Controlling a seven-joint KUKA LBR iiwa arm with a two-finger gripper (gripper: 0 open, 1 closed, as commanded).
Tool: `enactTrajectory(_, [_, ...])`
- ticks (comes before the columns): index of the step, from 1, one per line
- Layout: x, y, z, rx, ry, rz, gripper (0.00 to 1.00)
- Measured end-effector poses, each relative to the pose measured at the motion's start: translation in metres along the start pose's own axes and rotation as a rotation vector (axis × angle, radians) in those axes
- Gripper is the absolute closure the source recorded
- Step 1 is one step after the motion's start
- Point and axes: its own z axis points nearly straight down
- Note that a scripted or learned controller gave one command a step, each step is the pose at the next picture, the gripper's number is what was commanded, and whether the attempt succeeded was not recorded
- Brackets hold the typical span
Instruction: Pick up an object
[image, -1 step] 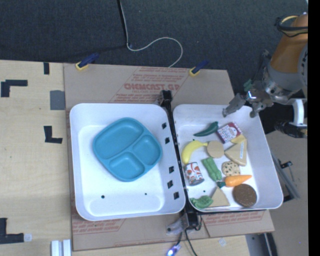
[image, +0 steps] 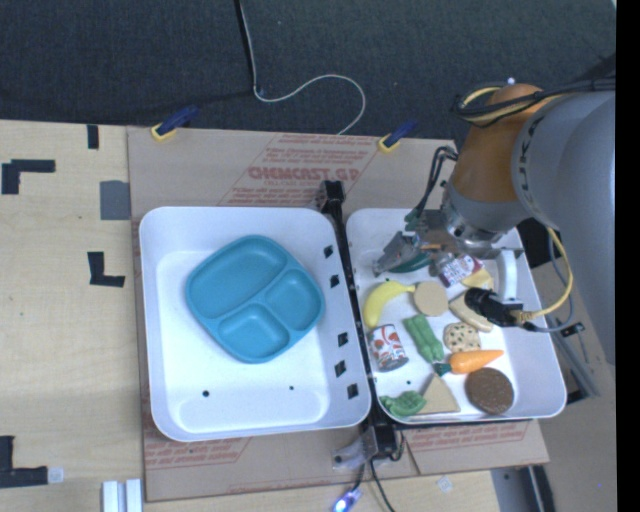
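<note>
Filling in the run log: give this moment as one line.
arm: over right bin | hand: low at bin's upper left, above toy banana | grasp: unclear | left bin: blue divided plate

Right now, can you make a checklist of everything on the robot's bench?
Surface: cardboard sheet under two white bins, the left bin and the right bin.
Job's things: right bin holds toy food: banana, carrot, green pod, brown round cookie, small can.
Clutter: blue divided plate in the left bin.
Gripper: gripper low over the right bin's upper part, near the banana; open or shut cannot be told.
Cables: white cable looping above the bench; yellow cable by the arm.
Surroundings: dark carpet behind, clamps at the cardboard's corners.
</note>
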Motion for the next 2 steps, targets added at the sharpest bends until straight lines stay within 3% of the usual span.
enactTrajectory(1, [0.0607,-0.0591,-0.0308,-0.005,-0.003,0.003,0.0])
enactTrajectory(2, [0.0576,-0.0569,-0.0389,-0.007,-0.005,0.006,1.0])
